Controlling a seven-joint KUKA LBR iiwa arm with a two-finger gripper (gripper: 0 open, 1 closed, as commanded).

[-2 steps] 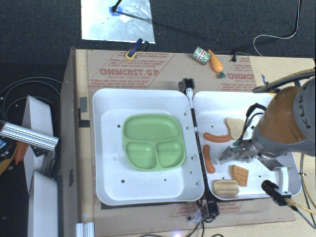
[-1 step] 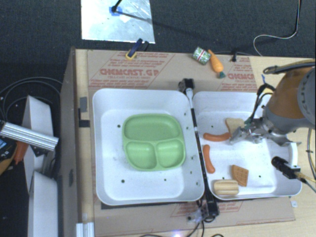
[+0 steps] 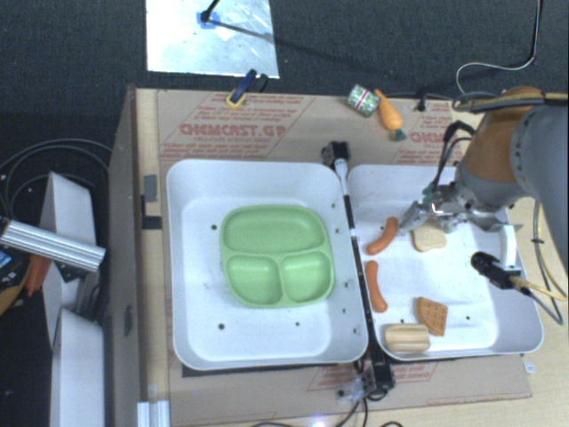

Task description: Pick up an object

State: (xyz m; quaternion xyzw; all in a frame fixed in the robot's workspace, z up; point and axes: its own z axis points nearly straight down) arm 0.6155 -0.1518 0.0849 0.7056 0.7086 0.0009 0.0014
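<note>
My gripper (image 3: 430, 217) hangs low in the right bin (image 3: 511, 323), near its back middle. Right under it, at its front side, lies a pale bread slice (image 3: 429, 239); I cannot tell whether they touch. An orange sausage (image 3: 383, 236) lies just left of the gripper, close to the bin's left wall. A second orange sausage (image 3: 377, 286) lies further forward. A brown waffle piece (image 3: 432, 315) and a tan bread roll (image 3: 404, 337) sit near the front wall.
The left bin (image 3: 191, 327) holds a green divided plate (image 3: 276, 254). Behind the bins, on the cardboard, lie a toy carrot (image 3: 388, 112), a small green can (image 3: 362, 99) and a blue-and-yellow clip (image 3: 242, 89).
</note>
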